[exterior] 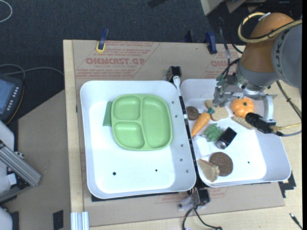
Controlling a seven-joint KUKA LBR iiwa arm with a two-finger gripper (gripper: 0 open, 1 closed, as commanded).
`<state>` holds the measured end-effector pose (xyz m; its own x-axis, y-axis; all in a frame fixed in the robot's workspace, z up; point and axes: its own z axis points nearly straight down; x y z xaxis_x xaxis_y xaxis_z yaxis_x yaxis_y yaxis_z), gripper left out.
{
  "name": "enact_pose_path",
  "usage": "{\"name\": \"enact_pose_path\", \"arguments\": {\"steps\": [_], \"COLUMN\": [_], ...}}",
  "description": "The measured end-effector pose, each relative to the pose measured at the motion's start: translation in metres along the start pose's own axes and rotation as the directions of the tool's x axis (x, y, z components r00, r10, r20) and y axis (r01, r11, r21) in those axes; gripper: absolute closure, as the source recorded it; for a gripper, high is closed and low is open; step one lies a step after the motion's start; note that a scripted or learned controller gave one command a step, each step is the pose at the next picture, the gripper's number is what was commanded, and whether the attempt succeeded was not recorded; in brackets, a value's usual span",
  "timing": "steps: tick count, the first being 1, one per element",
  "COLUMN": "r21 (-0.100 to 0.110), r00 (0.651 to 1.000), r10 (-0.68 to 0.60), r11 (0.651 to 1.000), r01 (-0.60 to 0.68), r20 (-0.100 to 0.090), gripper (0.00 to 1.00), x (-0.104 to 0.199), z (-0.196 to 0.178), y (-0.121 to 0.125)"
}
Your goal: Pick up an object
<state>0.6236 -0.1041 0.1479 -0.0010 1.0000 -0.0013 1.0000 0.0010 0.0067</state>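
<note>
At the far left, off the tabletop [72,128], a dark device [9,98] with a screen lies on the grey floor, with a white cable near it. The tabletop is covered by brown cardboard with red print, and a yellow and blue clamp [101,42] sits on its upper edge.

The left bin [96,171] is white and shallow. In it lies a green plate [141,121] with three compartments; it is in the upper middle part of the bin.

The right bin [268,162] touches the left one along a dark strip. It holds several small things. Near its left wall there is a brown round piece [192,112], and just beside it a carrot [200,123] lies tilted. Below the carrot is a small green leafy thing [212,132], and next to that a black block [227,137]. Lower down, a brown round cookie [222,163] lies close to a beige wedge [207,169]. At the upper part of the bin a small orange pumpkin [242,106] sits.

The arm [268,42] reaches in from the right, grey with an orange band. Its pincer [219,99] hangs over the upper part of the right bin, between the carrot and the pumpkin, above a pale flat thing [219,113]. I cannot tell how the pincer is set.
</note>
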Motion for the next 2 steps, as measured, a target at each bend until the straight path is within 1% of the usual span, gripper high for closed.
{"name": "enact_pose_path", "arguments": {"steps": [1, 2], "r21": [-0.002, 0.002], "r00": [1.0, 1.0], "r10": [0.0, 0.0], "r11": [1.0, 1.0], "r01": [0.0, 0.0], "r20": [0.0, 0.0], "gripper": [1.0, 1.0], "x": [0.005, 0.005], "z": [-0.063, -0.078], "y": [-0.002, -0.001]}}
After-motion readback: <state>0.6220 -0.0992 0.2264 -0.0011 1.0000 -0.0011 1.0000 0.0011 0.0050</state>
